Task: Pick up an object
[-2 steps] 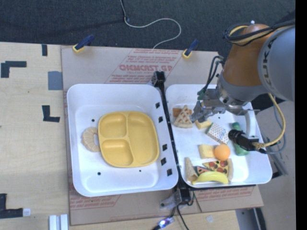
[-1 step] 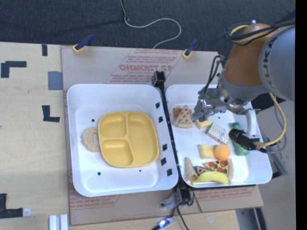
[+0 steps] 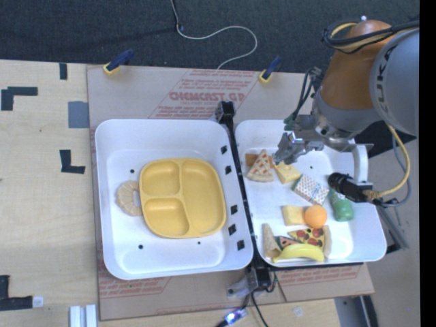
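**Toy food crowds right bin as claw hovers above**

Toy food, about nine pieces in all, lies in the right bin [image 3: 371,247] on the table [image 3: 41,182]. Nearest the camera sit one banana [image 3: 300,252] and one pizza slice [image 3: 308,237], touching along the bin's front edge, with one brown wedge [image 3: 269,236] just beside them. Behind these rest one orange [image 3: 315,216] and one pale yellow block [image 3: 292,214], side by side. One green piece [image 3: 342,208] lies near the right wall, and one speckled white block [image 3: 310,189] sits just left of it. Farther back, one waffle-like triangle [image 3: 259,167] and one yellow cheese cube [image 3: 288,173] lie close together. The claw [image 3: 285,152] hangs right over that pair; whether its fingers are spread or pressed together cannot be told, and nothing shows between them. In the left bin [image 3: 112,251] lie one yellow divided plate [image 3: 182,197] and one round cracker [image 3: 127,197], touching the plate's left edge.
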You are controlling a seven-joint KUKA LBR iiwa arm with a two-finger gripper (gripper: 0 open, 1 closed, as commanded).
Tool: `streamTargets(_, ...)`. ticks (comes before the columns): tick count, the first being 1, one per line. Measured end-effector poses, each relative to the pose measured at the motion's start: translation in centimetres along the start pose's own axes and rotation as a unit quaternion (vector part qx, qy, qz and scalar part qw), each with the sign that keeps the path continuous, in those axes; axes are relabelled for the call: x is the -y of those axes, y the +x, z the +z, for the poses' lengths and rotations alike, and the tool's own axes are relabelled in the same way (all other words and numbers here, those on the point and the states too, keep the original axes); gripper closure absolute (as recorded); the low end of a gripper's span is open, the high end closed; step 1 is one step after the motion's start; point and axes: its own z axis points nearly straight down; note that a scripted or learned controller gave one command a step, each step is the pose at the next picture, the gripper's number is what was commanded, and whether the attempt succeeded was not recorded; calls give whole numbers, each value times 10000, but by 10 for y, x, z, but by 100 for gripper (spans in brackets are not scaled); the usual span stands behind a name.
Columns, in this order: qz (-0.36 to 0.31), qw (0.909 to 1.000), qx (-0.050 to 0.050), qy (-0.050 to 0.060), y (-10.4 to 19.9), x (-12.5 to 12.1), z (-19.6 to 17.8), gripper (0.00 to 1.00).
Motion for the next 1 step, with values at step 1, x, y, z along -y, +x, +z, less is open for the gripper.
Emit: streamTargets(1, -4, 10000, -4, 12, 8, 7, -2, 100)
